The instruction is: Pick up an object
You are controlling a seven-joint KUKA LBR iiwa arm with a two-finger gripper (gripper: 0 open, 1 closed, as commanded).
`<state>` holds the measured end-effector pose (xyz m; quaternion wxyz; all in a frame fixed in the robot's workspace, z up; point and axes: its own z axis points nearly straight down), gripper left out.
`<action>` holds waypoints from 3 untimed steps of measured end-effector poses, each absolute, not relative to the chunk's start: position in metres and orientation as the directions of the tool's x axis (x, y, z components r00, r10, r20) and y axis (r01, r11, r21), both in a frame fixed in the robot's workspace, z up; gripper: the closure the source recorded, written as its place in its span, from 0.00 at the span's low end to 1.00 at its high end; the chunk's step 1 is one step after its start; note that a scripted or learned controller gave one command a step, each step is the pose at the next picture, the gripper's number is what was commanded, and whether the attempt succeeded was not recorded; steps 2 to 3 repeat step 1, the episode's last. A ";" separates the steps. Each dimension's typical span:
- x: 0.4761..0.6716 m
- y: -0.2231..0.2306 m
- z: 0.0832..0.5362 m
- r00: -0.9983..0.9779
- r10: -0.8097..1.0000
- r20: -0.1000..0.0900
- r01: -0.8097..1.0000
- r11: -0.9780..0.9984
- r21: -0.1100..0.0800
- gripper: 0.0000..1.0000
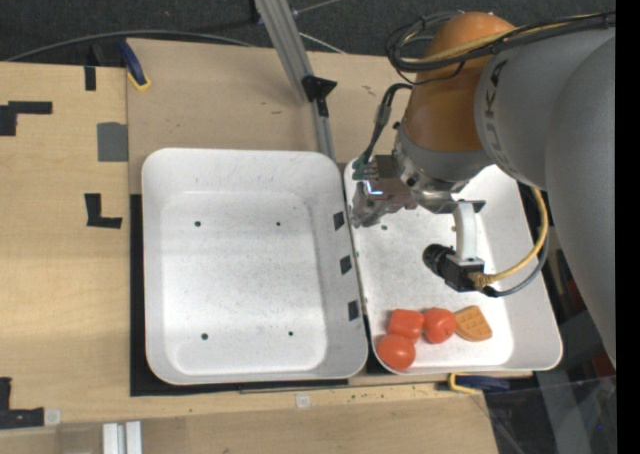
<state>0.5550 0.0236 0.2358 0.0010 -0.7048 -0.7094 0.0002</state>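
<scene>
In the right bin (pixel 520 347), near its front edge, lie three red rounded pieces (pixel 405 324) (pixel 438 326) (pixel 396 350) clustered together, with an orange-tan piece (pixel 473 324) just to their right. My gripper (pixel 372 204) hangs over the bin's far left corner, close to the wall shared with the left bin. It is well behind the objects and apart from them. I see nothing between its fingers.
The left bin (pixel 165 242) lies beside the right one. A metal pole (pixel 290 37) slants up from behind the bins. A black cable fitting (pixel 450 267) and yellow cable hang off the wrist over the right bin. The grey arm covers the right side.
</scene>
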 end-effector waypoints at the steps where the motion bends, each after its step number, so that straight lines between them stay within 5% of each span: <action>1: 0.588 0.068 0.243 -0.006 1.000 0.001 1.000 0.006 0.001 1.00; 3: 0.588 0.068 0.243 -0.006 1.000 0.001 1.000 0.006 0.001 1.00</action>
